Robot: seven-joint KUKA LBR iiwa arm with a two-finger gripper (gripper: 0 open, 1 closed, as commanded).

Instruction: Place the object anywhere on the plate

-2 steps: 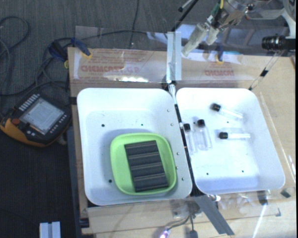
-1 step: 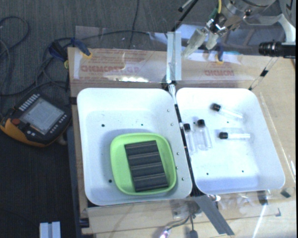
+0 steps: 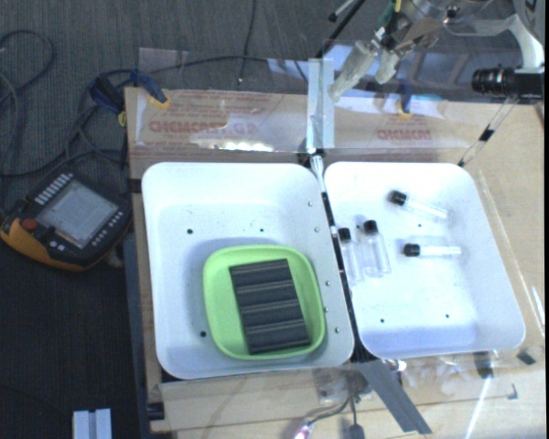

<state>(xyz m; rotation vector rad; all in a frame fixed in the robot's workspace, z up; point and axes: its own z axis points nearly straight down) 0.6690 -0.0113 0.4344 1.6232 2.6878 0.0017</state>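
Camera view. Left bin [image 3: 165, 236]: 1 green plate [image 3: 218, 282] carrying a dark ribbed block [image 3: 270, 305]. Right bin [image 3: 494, 282]: 4 clear vials with black caps, 2 [image 3: 372, 245] near the divider, 1 [image 3: 417, 206] upper centre, 1 [image 3: 432, 251] mid-bin. Gripper [image 3: 364, 62] raised above the bins' far edge; grip state cannot be told. Advice: descend square over 1 isolated vial, grasp mid-body, release on bare plate rim.

A green plate [image 3: 218, 273] with a dark ridged block [image 3: 269, 305] sits in the left bin [image 3: 169, 208]. Four small clear vials [image 3: 375, 243] lie in the right bin [image 3: 457, 318].
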